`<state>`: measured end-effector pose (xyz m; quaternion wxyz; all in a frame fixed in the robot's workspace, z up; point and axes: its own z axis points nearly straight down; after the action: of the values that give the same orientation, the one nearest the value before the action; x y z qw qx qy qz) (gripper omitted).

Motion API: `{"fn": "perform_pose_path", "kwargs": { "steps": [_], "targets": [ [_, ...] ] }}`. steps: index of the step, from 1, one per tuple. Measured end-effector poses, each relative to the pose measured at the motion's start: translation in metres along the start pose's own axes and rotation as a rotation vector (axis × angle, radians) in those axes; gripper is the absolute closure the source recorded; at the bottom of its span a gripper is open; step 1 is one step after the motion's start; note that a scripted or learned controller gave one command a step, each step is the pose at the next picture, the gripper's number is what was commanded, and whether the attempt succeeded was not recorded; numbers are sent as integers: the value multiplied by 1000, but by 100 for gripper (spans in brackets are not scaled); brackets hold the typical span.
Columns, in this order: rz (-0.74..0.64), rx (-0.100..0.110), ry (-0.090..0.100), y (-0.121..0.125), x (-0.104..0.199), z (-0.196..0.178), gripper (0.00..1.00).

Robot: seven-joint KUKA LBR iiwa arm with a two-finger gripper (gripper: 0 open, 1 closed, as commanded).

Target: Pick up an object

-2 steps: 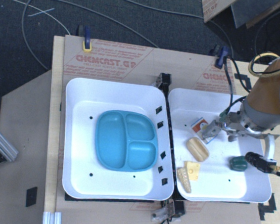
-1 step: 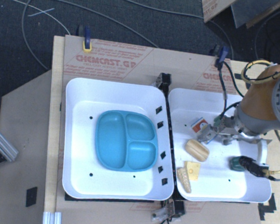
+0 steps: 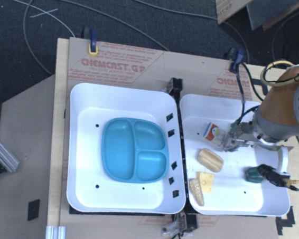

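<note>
Packet [image 3: 210,131] in red, white and blue, lying in the far half of the right bin [image 3: 226,197], just left of the pincer [image 3: 231,141]. Pincer down low over the bin floor, close against the packet; touching or not, impossible to tell, and likewise whether apart or together. Grey arm [image 3: 283,112] with orange band stretched in across the bin's right rim. Also in the right bin: tan bread roll [image 3: 210,160] lying just nearer than the packet, yellow cheese wedge [image 3: 205,181] nearer again, and a pale ridged piece [image 3: 195,193] against the wedge's left side, close to the near-left corner. Dark green lump [image 3: 253,175] well right of the roll. Left bin [image 3: 84,136] pressed edge to edge against the right one, with a blue divided plate [image 3: 134,150] at its middle, three compartments facing up. Both bins side by side on a pale desk [image 3: 56,133], with one blue clamp [image 3: 93,41] at its far edge.
</note>
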<state>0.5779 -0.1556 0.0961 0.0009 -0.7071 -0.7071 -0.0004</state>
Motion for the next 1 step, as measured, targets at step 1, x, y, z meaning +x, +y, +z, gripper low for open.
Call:
{"fn": "perform_pose_path", "kwargs": {
  "steps": [1],
  "targets": [
    [-1, -5, -2, -1, 7, -46, 100]
  ]
}}
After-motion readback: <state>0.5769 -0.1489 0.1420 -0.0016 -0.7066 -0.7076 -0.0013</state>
